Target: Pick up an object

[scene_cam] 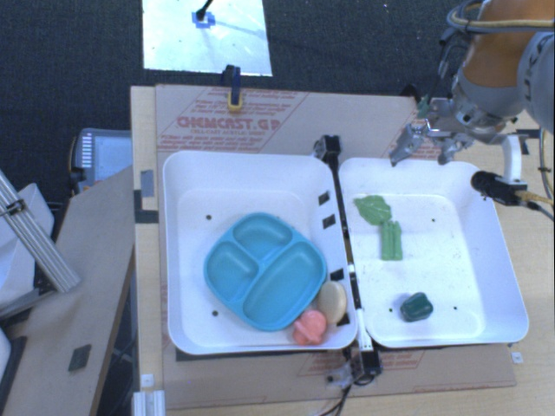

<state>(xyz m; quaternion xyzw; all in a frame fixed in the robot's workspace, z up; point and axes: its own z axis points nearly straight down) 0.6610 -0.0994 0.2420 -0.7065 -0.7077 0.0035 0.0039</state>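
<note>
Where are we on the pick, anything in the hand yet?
Nothing done yet. The hand hangs open over the right bin's far edge, holding nothing. The green vegetable and dark green pepper lie untouched in that bin. Left: descend, grasp one, lift.

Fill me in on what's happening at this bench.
A robot arm is set to pick up an object. Its gripper hovers open above the far edge of the right bin, holding nothing. That bin holds a light green toy and a dark green one. The left bin holds a blue divided plate, a beige piece and a pink one.
</note>
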